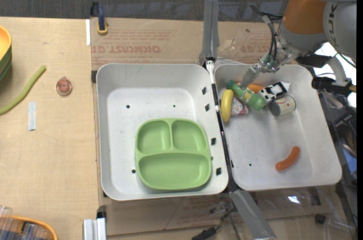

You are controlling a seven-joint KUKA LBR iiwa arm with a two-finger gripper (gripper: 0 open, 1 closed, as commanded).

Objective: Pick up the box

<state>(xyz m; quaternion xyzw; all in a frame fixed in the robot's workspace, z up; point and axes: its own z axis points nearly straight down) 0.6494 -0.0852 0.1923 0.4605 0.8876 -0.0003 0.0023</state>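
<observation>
In the right bin (317, 176) a cluster of objects lies at the far left corner. A small pinkish-white box (239, 109) lies partly under a green bottle (249, 97), next to a yellow banana (227, 104). A black-and-white patterned carton (277, 89) sits just right of them. My gripper (252, 80) reaches down at a slant from the upper right. Its tip is just over the far end of the green bottle and an orange piece (256, 87). The gripper is a short way beyond the pinkish box, and nothing shows held in it.
A grey cup (282, 106) lies on its side by the cluster. An orange sausage (287, 158) lies at the right bin's near right. The left bin (113, 120) holds a green divided plate (173, 154). The bins' shared rim (217, 120) runs beside the banana.
</observation>
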